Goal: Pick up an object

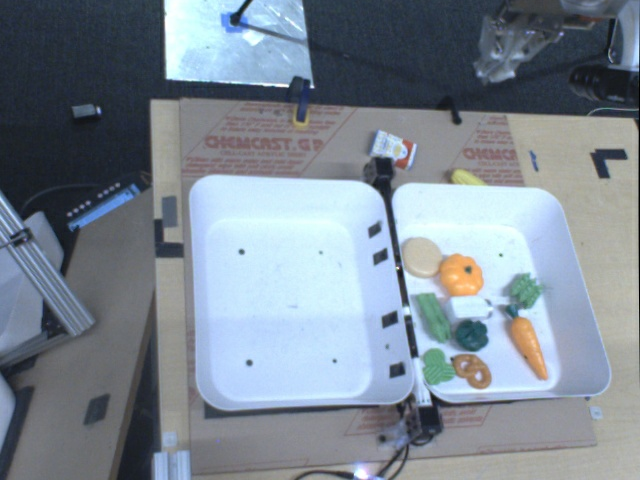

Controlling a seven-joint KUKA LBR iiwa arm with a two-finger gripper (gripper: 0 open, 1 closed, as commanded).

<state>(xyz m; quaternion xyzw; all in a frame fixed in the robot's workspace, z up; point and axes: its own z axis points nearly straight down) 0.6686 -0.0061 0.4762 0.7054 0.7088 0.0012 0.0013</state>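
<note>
At the upper right of the frame the gripper (508,50) is a pale grey, metallic, somewhat blurred assembly of angular plates and thin struts, joined above to a lighter silver-grey wrist section with darker shadowed recesses between its parts.

My right bin (560,218) holds toy foods. An orange pumpkin (461,274) sits upright beside a tan cookie (421,257). A carrot (527,344) lies slanted nearby.
</note>
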